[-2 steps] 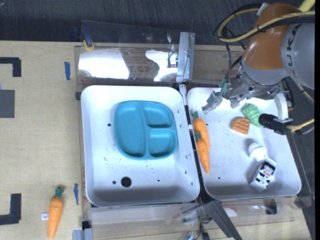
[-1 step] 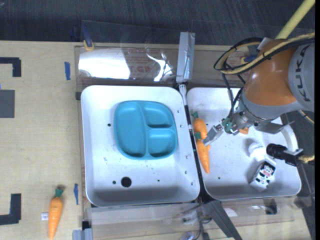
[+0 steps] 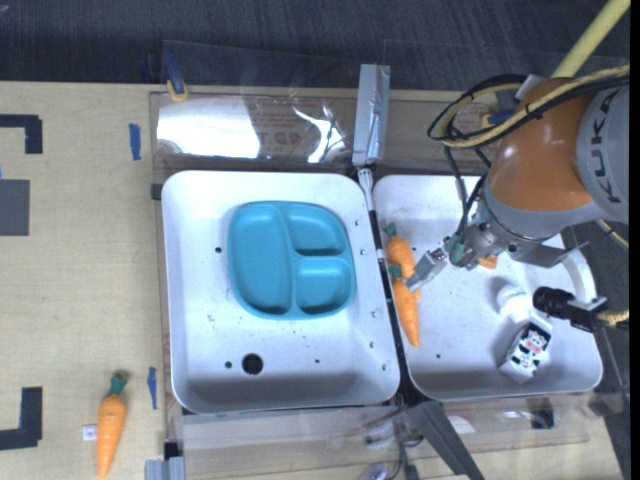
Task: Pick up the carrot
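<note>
1. The claw is reaching leftward into the right bin, its slim metal fingers pointing at the bin's left wall — whether they are spread wide or closed I cannot tell.
2. The arm is looming in from the right, its rounded orange band glossy, with black and yellow cables looping above it.
3. The carrot is lying along the left wall of the right bin — a long, smooth orange shape with a green top at its far end, running from far to near just beside the claw's tips.
4. A small white cow-patterned toy is sitting in the near right part of the same bin, with a rounded white piece just beyond it.
5. The left bin is holding a smooth blue divided plate with rounded compartments; a black disc is lying near its near left corner.
6. A second carrot is lying on the pale wooden bench, left of both bins.
</note>
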